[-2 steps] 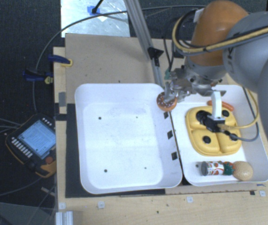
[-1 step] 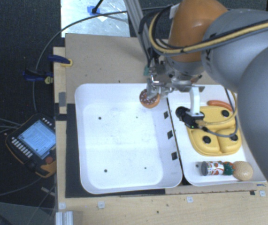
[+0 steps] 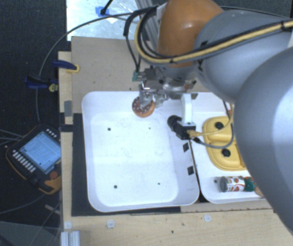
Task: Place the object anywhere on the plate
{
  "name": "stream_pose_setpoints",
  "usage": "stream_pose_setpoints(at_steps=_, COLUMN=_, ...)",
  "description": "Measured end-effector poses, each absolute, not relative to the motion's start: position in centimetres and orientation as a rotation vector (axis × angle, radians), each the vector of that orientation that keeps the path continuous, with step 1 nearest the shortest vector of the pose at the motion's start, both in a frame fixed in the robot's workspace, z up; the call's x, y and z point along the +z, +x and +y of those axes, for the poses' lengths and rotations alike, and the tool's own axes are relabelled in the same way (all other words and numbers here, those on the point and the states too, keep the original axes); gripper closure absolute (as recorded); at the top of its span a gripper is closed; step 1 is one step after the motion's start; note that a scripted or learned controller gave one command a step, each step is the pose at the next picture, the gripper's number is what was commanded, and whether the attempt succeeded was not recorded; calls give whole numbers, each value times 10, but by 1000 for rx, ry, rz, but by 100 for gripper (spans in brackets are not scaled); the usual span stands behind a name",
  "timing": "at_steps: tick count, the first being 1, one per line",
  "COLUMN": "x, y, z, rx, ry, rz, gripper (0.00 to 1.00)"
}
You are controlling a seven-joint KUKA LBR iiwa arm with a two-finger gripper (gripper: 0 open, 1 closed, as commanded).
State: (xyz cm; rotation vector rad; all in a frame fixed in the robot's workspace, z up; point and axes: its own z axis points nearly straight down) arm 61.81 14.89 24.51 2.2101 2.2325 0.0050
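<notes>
The gripper [image 3: 147, 97] sits at the twelve o'clock edge of the left bin [image 3: 131, 188], its fingers grasping a small round brown object [image 3: 143, 108]. At three o'clock, in the right bin [image 3: 208, 195], lies a yellow plate [image 3: 222, 150], a small bottle [image 3: 234, 184] just beside it.

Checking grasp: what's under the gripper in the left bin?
A round brownish object sits right below the gripper, above the left bin. Contact and finger state are hidden.
</notes>
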Motion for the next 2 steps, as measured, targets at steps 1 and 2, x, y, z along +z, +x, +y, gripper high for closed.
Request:
stream_pose_setpoints(at_steps=1, x=220, y=623, z=193, rx=2, ry=2212, rz=2231, gripper=100)
stream_pose_setpoints(at_steps=2, x=221, y=623, z=190, rx=2, ry=2215, rz=2227, gripper=0)
